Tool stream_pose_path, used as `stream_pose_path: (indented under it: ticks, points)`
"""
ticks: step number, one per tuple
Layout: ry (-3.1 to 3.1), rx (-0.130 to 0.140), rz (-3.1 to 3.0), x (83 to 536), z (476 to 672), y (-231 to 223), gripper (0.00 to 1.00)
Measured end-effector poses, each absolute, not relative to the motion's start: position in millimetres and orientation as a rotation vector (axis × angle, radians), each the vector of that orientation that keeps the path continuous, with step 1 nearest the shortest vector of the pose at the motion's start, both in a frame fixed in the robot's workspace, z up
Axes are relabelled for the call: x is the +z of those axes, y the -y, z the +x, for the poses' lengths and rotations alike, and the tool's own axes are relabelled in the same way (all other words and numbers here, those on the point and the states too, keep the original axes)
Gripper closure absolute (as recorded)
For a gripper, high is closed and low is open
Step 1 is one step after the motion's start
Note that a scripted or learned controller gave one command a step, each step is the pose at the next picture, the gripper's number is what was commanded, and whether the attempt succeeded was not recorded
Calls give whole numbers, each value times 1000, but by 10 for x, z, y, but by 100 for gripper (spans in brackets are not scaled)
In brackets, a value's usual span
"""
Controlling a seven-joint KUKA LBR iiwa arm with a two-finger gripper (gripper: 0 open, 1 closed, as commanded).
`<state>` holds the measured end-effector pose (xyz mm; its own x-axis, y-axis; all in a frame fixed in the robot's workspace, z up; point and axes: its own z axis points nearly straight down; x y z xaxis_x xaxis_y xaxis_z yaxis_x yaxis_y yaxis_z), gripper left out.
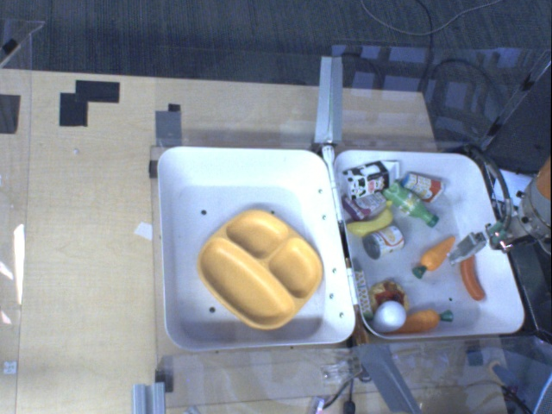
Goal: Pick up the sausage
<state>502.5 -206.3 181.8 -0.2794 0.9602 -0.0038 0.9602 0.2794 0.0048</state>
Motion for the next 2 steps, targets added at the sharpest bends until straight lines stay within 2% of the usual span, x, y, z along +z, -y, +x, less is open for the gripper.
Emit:
stream_pose_path:
  ticks: [1, 2]
  points:
    - [-2509, 5, 1878, 983, 5203, 2052, 0]
    - [-2517, 4, 1871, 1009, 4888, 2058, 0]
